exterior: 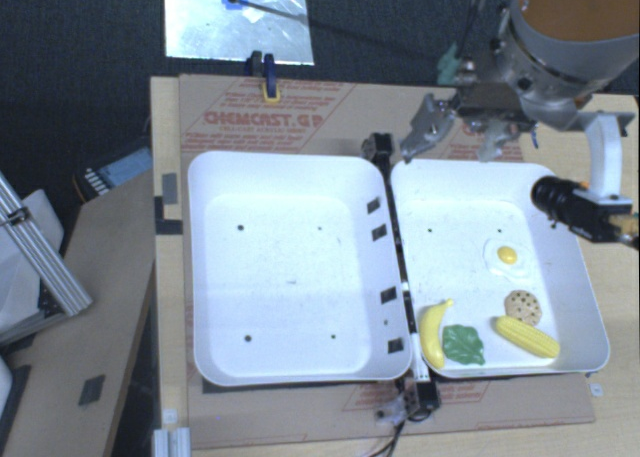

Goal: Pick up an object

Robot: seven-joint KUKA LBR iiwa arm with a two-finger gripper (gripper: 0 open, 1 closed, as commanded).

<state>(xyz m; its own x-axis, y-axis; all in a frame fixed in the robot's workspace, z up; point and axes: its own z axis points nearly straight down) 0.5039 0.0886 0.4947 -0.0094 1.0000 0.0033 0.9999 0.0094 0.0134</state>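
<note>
Looking like robotics lab: bench (170, 245) carrying two white bins (280, 265), aluminium frame rail (40, 255) standing left, cardboard underlay (300, 115) showing.
</note>
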